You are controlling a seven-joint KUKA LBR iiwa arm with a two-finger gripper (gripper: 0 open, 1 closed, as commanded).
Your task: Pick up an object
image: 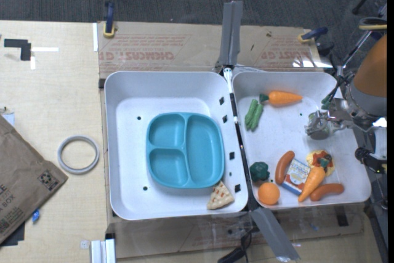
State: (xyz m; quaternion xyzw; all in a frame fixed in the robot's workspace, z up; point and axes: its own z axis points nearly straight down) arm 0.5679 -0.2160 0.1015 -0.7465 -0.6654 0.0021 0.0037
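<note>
arm reaches in from right; gripper (318, 125) low over right bin (277, 132), grip state unclear.

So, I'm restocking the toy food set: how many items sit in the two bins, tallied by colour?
Orange (carrot, carrot, orange ball): 3
Red (sausage, sausage): 2
Green (pea pod, broccoli): 2
Teal (divided plate): 1
Tan (pizza slice): 1
Multicoloured (packet, yellow-red piece): 2
Total: 11

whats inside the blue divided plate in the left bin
The blue divided plate shows three bare compartments. A pizza slice toy overlaps its lower right rim, hiding that corner. What lies beneath the plate is covered.
</note>
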